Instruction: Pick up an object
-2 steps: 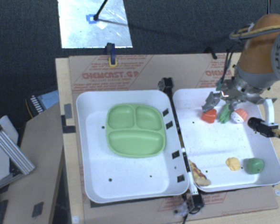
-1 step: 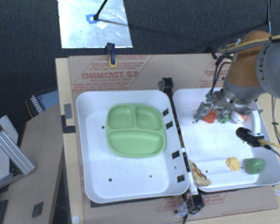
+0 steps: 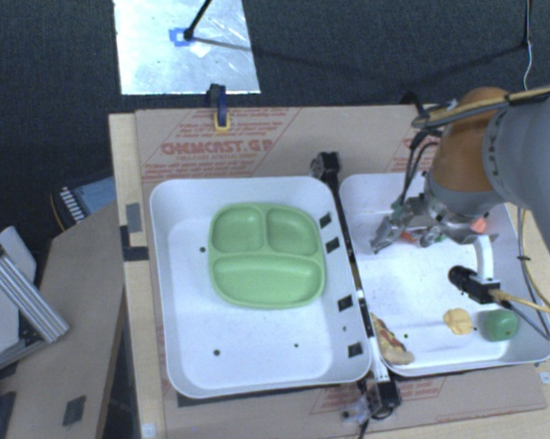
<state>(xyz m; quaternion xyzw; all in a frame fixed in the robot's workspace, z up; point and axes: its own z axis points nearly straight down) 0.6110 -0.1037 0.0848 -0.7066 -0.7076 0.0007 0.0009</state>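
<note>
Three small things sit in the right bin (image 3: 412, 293), all lined up along its near edge: a tan scrap (image 3: 393, 343) tucked in the corner by the dividing wall, a yellow lump (image 3: 458, 321), and a green blob (image 3: 497, 325) just beside that. The gripper (image 3: 391, 232) is up in the far-left part of the same bin, over bare floor and well apart from all three. So every candidate lies toward the near edge from it. The tan scrap is about straight below in the view, long axis running along the wall, which looks awkward. Can't tell if the gripper is open or closed from this angle. The left bin (image 3: 187, 304) has a green divided plate (image 3: 263, 255).
</note>
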